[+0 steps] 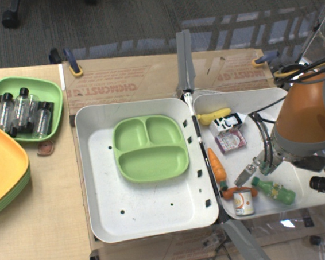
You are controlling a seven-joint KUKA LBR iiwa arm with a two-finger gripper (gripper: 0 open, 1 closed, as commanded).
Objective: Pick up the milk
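Milk (227, 122): small black-and-white carton, boxy, long axis lying left-right beside yellow banana (213, 116). Gripper (249, 174): finger spacing cannot be told.

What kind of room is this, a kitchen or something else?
Most likely a robotics lab, not a kitchen: a robot arm reaches over white bins of toy food such as a carrot, on a cardboard-covered bench.
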